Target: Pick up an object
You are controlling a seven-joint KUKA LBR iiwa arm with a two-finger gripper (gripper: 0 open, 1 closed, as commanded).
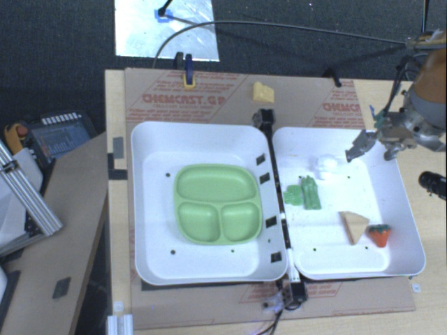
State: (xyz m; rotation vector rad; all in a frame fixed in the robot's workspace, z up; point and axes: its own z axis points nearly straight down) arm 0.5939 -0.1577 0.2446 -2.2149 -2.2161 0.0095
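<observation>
Dark carpet is surrounding the pale counter (84, 187) carrying two shallow white bins, and the tool (375, 144) is hanging over the right bin (405, 208) at its two o'clock corner; I cannot tell how wide it is standing. A miss is looking likely, since the small white rounded lump (326, 164) nearby is blending into the bin floor, while the green ridged piece (305, 192) is lying at the bin's nine o'clock and the tan wedge (355, 225) is touching the orange strawberry-like toy (379, 235) at five o'clock, crowding any grab.

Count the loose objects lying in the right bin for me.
4. A small white object near the bin's far side, a green toy toward the divider, a tan wedge near the front, and an orange-red piece beside the wedge. None looks hidden.
</observation>
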